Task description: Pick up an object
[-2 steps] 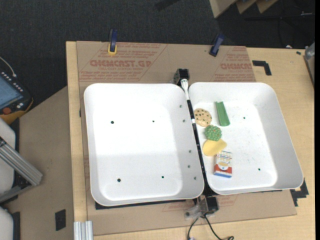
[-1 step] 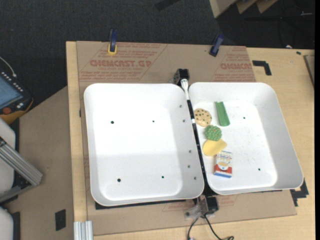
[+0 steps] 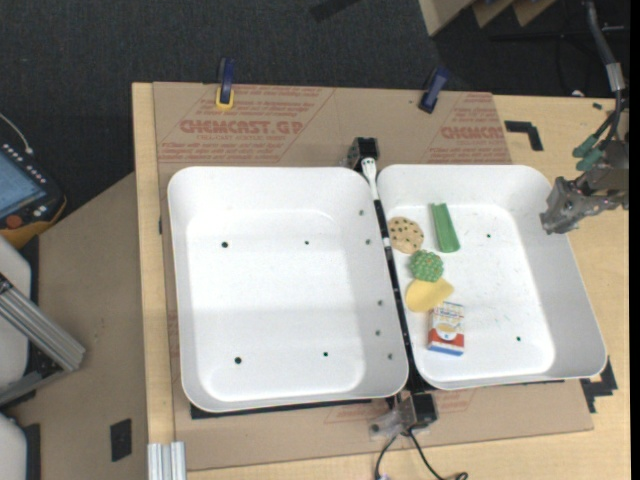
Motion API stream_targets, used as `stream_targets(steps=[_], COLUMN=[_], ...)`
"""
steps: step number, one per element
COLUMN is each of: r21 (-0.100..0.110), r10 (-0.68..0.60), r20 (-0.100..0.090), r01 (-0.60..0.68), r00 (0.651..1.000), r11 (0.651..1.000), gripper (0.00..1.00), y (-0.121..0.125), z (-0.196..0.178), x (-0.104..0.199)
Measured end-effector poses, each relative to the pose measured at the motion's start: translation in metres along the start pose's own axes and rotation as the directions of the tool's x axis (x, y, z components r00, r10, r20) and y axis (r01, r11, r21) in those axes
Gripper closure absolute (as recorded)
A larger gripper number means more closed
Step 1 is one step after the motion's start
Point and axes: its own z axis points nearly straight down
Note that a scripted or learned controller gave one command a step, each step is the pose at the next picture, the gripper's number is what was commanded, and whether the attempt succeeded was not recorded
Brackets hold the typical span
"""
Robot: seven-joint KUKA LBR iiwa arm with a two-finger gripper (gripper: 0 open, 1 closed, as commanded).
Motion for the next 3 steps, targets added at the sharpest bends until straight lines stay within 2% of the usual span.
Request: stream_targets(steps=[1, 2, 3], r21=[-0.007, -0.014, -0.030], r10=[-0.003, -0.005, -0.003], r20=[0.002, 0.002, 0.003], r01=[0.003, 0.005, 0.003], r00=[1.000, 1.000, 1.000], r11=[1.000, 1.000, 1.000], gripper=[1.00, 1.00, 1.00], y=[-0.007, -0.006, 0.004], z=[0.085, 0.086, 0.000], x=[0.054, 0.112, 0.148])
